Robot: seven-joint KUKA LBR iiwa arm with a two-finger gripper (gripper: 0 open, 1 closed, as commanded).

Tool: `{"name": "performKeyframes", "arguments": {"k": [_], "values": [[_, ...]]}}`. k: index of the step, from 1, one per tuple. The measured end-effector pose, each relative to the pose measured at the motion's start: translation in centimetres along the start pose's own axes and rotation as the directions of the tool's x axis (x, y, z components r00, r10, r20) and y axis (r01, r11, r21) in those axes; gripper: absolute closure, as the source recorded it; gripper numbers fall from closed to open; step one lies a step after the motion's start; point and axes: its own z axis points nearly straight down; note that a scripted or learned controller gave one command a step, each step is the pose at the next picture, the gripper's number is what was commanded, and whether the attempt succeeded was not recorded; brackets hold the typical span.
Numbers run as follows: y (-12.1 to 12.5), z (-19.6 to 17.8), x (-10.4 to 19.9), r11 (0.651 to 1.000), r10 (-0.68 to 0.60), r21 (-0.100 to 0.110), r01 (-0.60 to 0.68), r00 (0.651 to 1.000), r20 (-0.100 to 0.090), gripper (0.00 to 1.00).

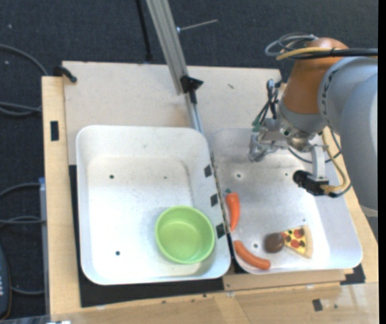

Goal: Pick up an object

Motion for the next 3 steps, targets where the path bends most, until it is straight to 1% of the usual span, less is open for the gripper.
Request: {"name": "performKeyframes", "arguments": {"k": [1,2,3], "values": [[-0.3,-6.3,0.3,1.0,-0.002,-0.002,0.002,1.0,-0.002,1.0],[-0.2,-8.3,0.2,1.0,-0.005,0.001,0.005,1.0,-0.003,1.0],[-0.3,-7.9,5.4,1.0,-0.01,0.005,0.01,1.0,-0.004,1.0]]}}
